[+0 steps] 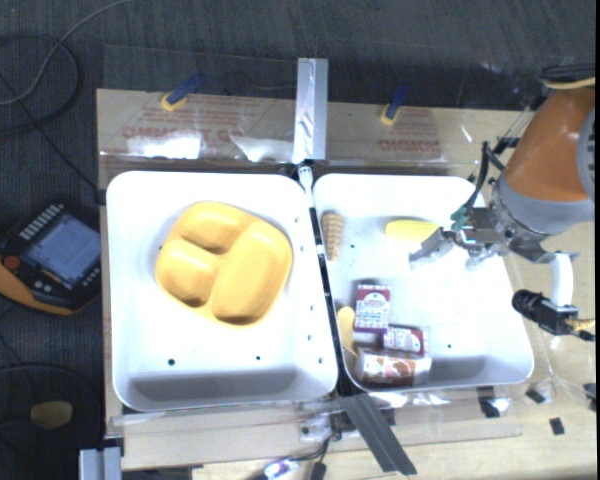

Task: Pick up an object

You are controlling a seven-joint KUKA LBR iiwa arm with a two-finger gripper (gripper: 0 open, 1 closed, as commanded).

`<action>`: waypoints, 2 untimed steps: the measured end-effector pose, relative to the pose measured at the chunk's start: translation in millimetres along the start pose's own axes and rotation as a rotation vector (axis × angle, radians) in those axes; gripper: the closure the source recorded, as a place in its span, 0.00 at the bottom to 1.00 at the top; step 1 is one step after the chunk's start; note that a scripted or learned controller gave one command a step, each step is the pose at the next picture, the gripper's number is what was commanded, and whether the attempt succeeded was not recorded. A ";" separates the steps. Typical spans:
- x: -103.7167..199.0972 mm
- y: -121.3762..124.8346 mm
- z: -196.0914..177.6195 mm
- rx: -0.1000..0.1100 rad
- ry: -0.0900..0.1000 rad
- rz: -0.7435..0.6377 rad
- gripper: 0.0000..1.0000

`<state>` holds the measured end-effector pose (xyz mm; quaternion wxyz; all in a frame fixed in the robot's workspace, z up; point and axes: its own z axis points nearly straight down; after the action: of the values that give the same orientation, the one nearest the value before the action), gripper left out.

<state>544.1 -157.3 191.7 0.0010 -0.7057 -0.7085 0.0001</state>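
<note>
While the arm reaches in from 3 o'clock, its gripper [448,247] hangs over the right bin [500,353], fingers spread wide, holding nothing. A yellow banana-like piece [410,230] lies just beside it toward 10 o'clock; small red cartons [386,340] cluster toward 7 o'clock.

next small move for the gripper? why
Probably ease left and down toward the yellow object. The gripper sits just right of it in the right bin, holding nothing, and that piece lies apart from the cartons.
</note>
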 end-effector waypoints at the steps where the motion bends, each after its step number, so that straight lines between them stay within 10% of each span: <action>1: -17.8 38.6 89.5 0.001 -0.003 0.038 0.00; 2: 25.8 107.2 102.2 -0.011 -0.004 -0.036 0.00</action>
<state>651.0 -131.0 89.4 -0.0044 -0.6928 -0.7211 -0.0022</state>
